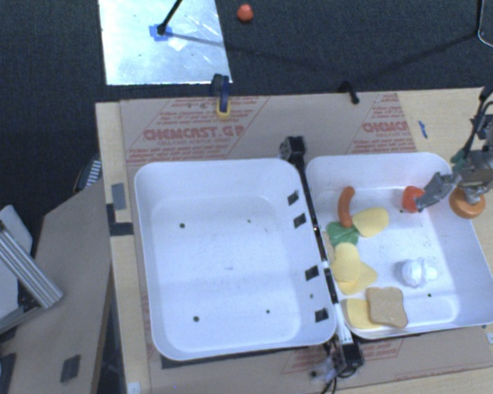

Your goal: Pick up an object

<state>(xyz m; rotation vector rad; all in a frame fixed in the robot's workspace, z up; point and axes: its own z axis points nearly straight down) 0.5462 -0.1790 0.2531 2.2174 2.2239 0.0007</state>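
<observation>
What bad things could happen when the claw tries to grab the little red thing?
1. The claw is right by the small red piece, close to the right bin's back wall. It might just nudge the piece away.
2. The other toys, like the bread slice and white ball, lie crowded together, so reaching there could bump neighbours.

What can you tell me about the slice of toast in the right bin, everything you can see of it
The slice of toast looks like a toy: a flat, roughly square piece with rounded corners, tan-brown and matte, like plastic or foam. It lies flat on the floor of the right bin, near that bin's front edge. Its left side overlaps a pale yellow piece, which it appears to touch. A small white object sits just beyond it, apart. The gripper is far from it, near the bin's back right.
</observation>
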